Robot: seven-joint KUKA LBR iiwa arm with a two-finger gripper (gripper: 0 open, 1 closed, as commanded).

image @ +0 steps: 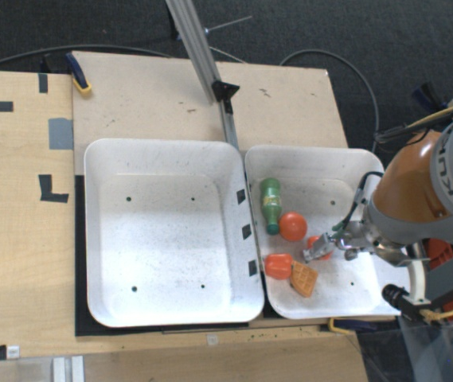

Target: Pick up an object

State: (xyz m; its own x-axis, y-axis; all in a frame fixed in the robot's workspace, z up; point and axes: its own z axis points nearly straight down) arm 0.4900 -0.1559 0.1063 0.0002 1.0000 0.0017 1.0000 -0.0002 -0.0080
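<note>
- Nearest the camera, the arm [417,189] enters from the right, grey with an orange band, its wrist over the right bin [345,165].
- Two shallow white bins sit side by side on the tabletop [154,94]; the left bin [162,229] has only dark specks and a few small holes on its floor.
- One green bottle [270,204] lies in the right bin close to the dividing wall, its length running away from the camera.
- One round orange-red ball [293,226] sits just beside the bottle's lower end, touching or nearly touching it.
- One red-orange rounded piece [279,266] lies nearer the front of the bin, close to the dividing wall.
- One tan waffle-patterned piece [304,279] lies just beside that red-orange piece, on its right.
- So four loose objects are counted in the right bin, all in its left half.
- At the end effector [320,249], low over the bin floor to the right of the ball and above the waffle piece, whether it is open or closed cannot be told.
- Something small and reddish shows at its tip, but whether that is gripped or merely behind it cannot be told.
</note>
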